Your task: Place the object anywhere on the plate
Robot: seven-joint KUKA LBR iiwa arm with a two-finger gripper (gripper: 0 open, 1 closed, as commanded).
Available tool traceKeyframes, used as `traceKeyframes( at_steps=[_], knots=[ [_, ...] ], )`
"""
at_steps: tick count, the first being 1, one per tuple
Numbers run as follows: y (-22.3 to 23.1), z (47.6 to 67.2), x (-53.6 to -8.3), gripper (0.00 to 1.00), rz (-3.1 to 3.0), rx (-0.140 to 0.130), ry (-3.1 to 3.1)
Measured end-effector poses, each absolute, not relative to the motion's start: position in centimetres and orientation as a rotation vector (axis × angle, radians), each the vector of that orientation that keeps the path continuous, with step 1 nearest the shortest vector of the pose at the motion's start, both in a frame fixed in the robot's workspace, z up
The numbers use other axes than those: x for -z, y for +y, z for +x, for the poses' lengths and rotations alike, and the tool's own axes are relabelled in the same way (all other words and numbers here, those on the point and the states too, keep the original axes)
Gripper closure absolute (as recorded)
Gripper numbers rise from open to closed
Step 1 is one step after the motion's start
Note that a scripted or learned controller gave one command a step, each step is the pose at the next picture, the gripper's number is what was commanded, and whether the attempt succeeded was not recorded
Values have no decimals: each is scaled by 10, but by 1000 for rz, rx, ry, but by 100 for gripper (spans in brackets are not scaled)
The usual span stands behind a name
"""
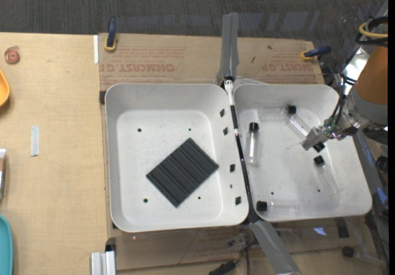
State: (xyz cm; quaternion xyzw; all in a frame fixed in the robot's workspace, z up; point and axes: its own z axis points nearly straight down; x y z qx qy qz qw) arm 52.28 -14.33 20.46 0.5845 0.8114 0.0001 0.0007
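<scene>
- While the arm reaches in from the right, the gripper (318, 139) hangs over the right bin (308, 215), toward its right side; I cannot tell whether it is open or closed, or whether it holds anything.
- Four clear tubes with black caps lie in that bin: one (252, 143) just beside the left wall, one (296, 123) slanted near the back and just beside the gripper, one (330, 180) near the right wall, and one (284, 209) along the front edge.
- The middle of that bin's floor is bare.
- The dark ribbed plate (182, 171) lies flat in the left bin (111, 144), turned cornerwise, with white floor open on every side and its corners well apart from the walls.
- The two bins touch along a shared middle edge.
</scene>
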Motion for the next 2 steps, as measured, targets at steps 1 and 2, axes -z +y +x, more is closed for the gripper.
traceKeyframes(
  at_steps=[1, 2],
  knots=[
    [-60, 488, -232, 100, 1154, 1, 2923],
    [39, 484, -244, 100, 666, 0, 3068]
  ],
)
